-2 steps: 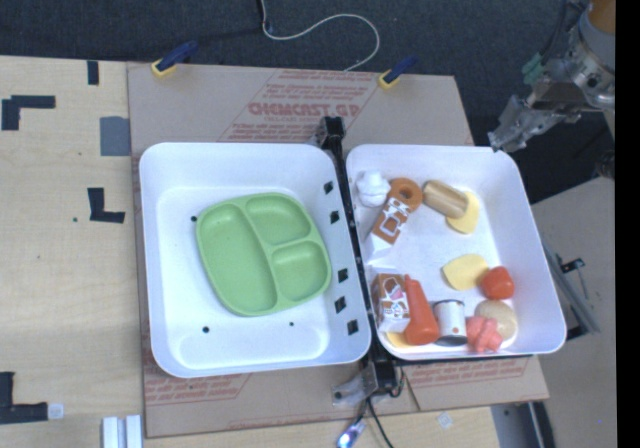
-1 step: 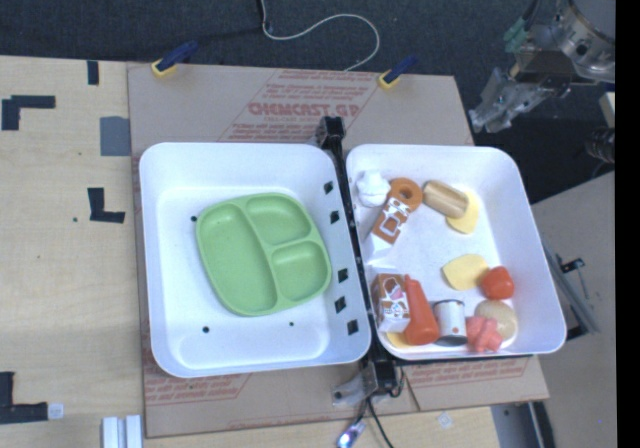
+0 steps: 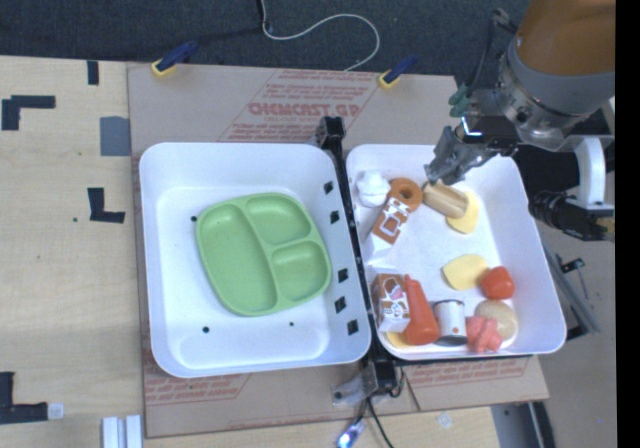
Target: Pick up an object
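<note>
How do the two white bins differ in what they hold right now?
The left bin holds a single green divided plate, lying flat. The right bin holds many small toy foods, crowded together, with the gripper over its far end. Both are shallow, white and side by side.

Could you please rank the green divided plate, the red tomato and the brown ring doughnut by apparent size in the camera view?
1. Green divided plate, by far the largest.
2. Brown ring doughnut and red tomato: they look nearly alike, so I would not rank them.
</note>
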Motion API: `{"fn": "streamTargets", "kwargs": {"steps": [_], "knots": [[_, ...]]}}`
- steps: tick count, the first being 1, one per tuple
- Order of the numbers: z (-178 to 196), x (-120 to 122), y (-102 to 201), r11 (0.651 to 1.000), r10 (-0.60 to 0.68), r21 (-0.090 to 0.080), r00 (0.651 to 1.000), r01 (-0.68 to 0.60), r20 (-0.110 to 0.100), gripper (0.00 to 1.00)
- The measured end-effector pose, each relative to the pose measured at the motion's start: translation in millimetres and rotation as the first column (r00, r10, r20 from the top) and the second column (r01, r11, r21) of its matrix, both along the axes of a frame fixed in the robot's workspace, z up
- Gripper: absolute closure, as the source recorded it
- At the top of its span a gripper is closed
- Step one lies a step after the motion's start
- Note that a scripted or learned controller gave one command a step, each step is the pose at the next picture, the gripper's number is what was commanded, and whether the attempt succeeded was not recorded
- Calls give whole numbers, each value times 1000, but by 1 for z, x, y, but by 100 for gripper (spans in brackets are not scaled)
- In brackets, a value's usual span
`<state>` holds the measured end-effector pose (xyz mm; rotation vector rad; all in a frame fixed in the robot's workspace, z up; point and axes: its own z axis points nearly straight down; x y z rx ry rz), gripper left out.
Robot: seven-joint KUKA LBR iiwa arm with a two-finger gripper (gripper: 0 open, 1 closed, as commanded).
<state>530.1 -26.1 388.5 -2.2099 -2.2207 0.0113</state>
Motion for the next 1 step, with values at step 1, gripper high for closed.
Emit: {"fn": "streamTargets", "kwargs": {"steps": [1], "knots": [[37, -23, 45, 1000, 2, -1, 1000, -2, 10, 100]]}}
